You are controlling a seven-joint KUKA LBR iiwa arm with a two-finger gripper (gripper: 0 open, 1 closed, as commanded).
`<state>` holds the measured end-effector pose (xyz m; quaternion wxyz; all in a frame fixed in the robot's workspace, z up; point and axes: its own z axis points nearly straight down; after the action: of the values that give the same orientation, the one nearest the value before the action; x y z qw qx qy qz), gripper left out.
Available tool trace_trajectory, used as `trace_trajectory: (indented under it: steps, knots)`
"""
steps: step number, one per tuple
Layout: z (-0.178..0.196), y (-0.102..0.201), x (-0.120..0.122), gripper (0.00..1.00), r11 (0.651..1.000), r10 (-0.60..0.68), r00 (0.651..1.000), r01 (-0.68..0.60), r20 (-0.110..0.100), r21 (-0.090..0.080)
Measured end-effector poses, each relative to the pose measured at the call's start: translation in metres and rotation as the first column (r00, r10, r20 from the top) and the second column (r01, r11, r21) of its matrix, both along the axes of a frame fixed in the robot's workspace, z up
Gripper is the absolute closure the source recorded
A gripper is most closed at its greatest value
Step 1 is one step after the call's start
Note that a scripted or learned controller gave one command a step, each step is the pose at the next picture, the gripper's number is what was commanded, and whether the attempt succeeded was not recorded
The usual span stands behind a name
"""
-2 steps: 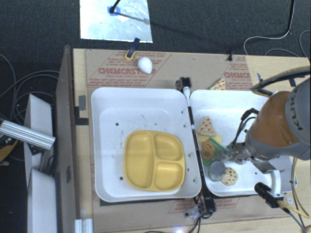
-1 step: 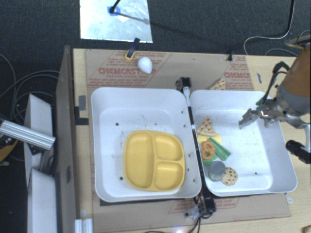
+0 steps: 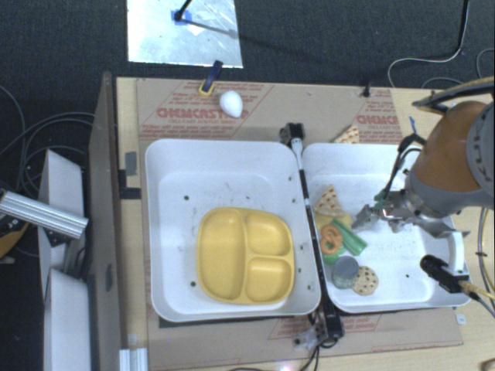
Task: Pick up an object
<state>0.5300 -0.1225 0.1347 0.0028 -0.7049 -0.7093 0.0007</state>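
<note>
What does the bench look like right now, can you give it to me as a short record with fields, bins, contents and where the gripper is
left bin: holds a yellow divided plate
right bin: toy items bunched at its left side: pizza slice, pretzel, green piece, grey round item, cookie
gripper: over the right bin, just right of the toy pile
outside the bins: white egg on the cardboard behind the left bin

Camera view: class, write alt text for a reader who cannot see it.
The end effector hovers in the right bin near toy food: a pretzel, cookie and pizza slice. The left bin holds a yellow divided plate.
</note>
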Motion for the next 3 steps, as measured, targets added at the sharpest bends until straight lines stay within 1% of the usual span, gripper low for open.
trace_trajectory:
  steps: [1,2,3]
  knots:
    - [-0.051,0.036,-0.016,0.00,1.000,0.000,1.000,0.000,0.003,-0.001]
    - [-0.039,0.035,-0.014,1.00,1.000,-0.003,1.000,0.003,0.007,-0.003]
    - [0.055,0.105,0.010,1.00,1.000,0.007,1.000,-0.007,0.017,0.000]
